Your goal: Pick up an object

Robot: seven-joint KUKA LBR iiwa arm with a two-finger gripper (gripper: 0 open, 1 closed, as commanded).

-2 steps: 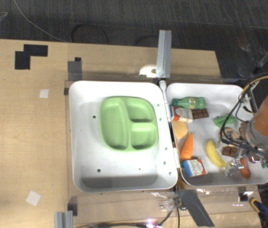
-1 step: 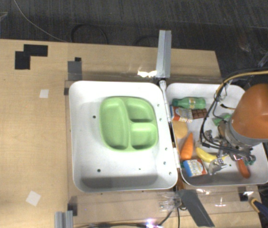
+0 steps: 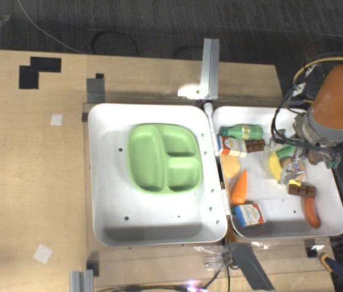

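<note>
Objects such as the carrot (image 3: 239,188) lie unlifted in the right bin (image 3: 329,224); the hand (image 3: 293,170) hovers among them, its grip state unclear.

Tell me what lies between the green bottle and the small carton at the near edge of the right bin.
In the camera view, between the green bottle and the small carton lie a chocolate bar and, lower, a carrot.

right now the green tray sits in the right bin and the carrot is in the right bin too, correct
Not quite. The camera view shows the green tray in the left bin, not the right one. The carrot is indeed in the right bin.
</note>
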